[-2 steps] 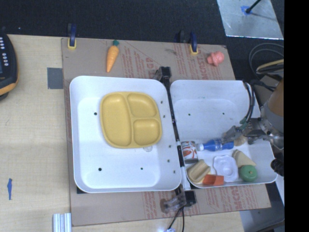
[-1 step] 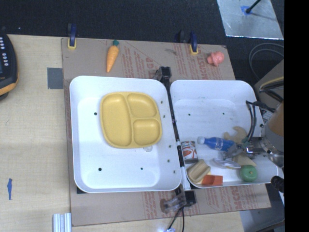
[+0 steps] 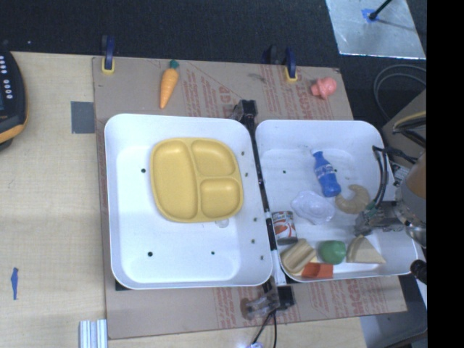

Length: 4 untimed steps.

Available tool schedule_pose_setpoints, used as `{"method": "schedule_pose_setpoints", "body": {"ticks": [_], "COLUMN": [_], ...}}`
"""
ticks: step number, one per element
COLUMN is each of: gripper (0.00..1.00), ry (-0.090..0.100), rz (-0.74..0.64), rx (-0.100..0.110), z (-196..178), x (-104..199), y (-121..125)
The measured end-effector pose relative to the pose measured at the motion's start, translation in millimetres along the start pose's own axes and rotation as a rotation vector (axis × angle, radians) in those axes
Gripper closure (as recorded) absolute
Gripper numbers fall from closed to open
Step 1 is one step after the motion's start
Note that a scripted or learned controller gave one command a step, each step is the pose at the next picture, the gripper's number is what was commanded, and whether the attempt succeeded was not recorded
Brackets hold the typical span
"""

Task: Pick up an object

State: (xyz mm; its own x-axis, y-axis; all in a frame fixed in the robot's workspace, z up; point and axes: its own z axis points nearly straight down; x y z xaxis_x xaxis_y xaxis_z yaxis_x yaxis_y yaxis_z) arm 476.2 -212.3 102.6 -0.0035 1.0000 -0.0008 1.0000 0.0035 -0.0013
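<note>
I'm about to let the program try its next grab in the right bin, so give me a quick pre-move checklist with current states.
1. Gripper is over the right bin: ok.
2. Nothing held between its fingers: cannot tell.
3. Blue bottle lies apart from the gripper: ok.
4. Green ball is free of neighbours: not ok, it is crowded by wedge pieces.
5. Small can has room around it: not ok, it sits against the bin's left wall.

A pale wooden bench [image 3: 43, 216] under a brown cardboard sheet [image 3: 217, 85] — dark floor [image 3: 203, 9] beyond.
</note>
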Motion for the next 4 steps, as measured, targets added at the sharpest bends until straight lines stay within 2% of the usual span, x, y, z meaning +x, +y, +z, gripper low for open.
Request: {"method": "schedule_pose_setpoints", "body": {"ticks": [1,2,3,4], "gripper": [0.0,0.0,0.0,0.0], "ry": [0.0,0.001,0.003,0.002], "rz": [-0.001,-0.008,-0.009,-0.002], "rx": [0.0,0.005,-0.005,0.003], "z": [0.4,12.1,9.6,10.3], "x": [0.1,1.1,79.6,85.8], "y": [0.0,100.4,165.3,162.1]}}
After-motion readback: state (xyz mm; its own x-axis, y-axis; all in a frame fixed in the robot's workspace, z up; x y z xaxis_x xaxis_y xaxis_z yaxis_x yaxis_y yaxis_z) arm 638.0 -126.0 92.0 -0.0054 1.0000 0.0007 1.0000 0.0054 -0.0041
